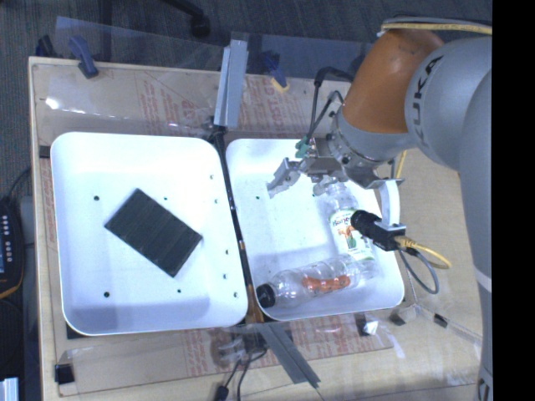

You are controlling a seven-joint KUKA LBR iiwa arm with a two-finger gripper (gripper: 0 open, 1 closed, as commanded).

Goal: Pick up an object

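On the table [125, 366], nearest the camera, a clear plastic bottle [313, 281] lies on its side along the near wall of the right bin [251, 215]. Its long axis runs roughly from 8 to 2 o'clock, with the black cap at the 8 o'clock end, by the bin's near left corner. A second clear bottle [344, 222], bearing a white label, lies further back against the bin's right wall, its long axis running about 5 to 11 o'clock; its upper end is hidden under the arm.

In the left bin [75, 165] a dark flat rectangular pad [153, 231] lies at a slant, long axis 10 to 4 o'clock.

Further back, the jaws [284, 176] hang over the right bin's far part, standing apart with nothing between them. The capped bottle lies at 5 o'clock from them, well apart; the labelled bottle lies at 4 o'clock, nearer.
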